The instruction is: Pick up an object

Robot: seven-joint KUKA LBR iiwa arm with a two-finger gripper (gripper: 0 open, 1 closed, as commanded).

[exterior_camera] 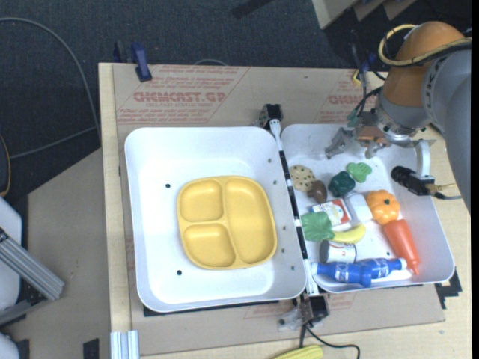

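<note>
My gripper (pixel 352 145) hangs over the far end of the right bin (pixel 443 247), fingers spread open with nothing between them. Just in front of it lie a light green piece (pixel 360 172) and a dark green piece (pixel 343 183). Further left are a speckled cookie (pixel 301 176) and a small brown item (pixel 319 191). An orange fruit (pixel 382 206) and a carrot (pixel 403 244) lie along the right side. A banana (pixel 349 235), a green and red packet (pixel 327 219) and a blue bottle (pixel 363 270) sit at the near end.
The left bin (pixel 150 163) holds a yellow divided plate (pixel 225 221). The grey arm with its orange band (pixel 419 66) reaches in from the upper right. A blue clamp (pixel 140 62) sits on the board's far left corner.
</note>
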